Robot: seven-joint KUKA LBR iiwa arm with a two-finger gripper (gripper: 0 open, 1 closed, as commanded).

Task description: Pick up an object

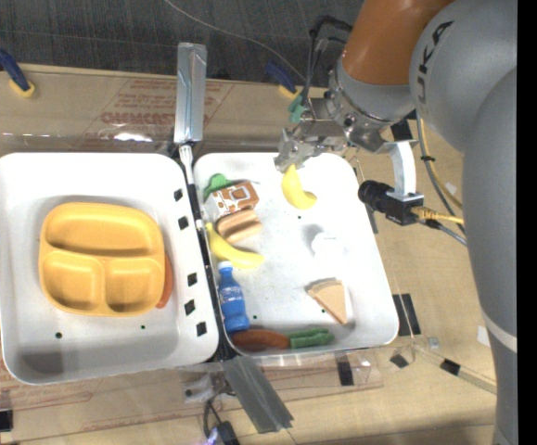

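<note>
Inspecting from largest item down, we note the grey arm [463, 91] reaching over the far edge of the right bin [365, 248], the left bin [8, 248] carrying a yellow divided tray [101, 253]. In our judgement the lift is under way; it should go straight up and slowly, clear of the bin wall, so the grip is not jarred. The hand [294, 162] sits at the bin's far edge, closed on the upper end of a small yellow banana [296, 191], which hangs just above the bin floor near the far-right corner.
</note>
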